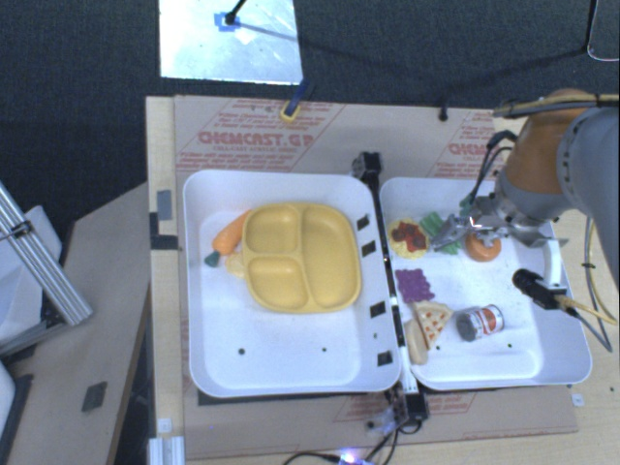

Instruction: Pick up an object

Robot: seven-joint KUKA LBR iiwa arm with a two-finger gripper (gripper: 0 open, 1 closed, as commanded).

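Gripper (455, 232) low in right bin (552, 356), finger state not discernible (wrist blocks view). Orange round item (483, 248) just beside it, red-yellow toy food (408, 237) to its left. Purple grapes (415, 284), pizza slice (430, 322), can (481, 322) nearer bin front

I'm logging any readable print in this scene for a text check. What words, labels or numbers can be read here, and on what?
"CHEMCAST GP", in red, on the brown board under the bins, left of the top edge.
The same red print on the board's right part, partly cut off by the arm; only "CHEM" reads surely.
Smaller red lines around both: too small to read.
Label on the small can: too blurred to read.
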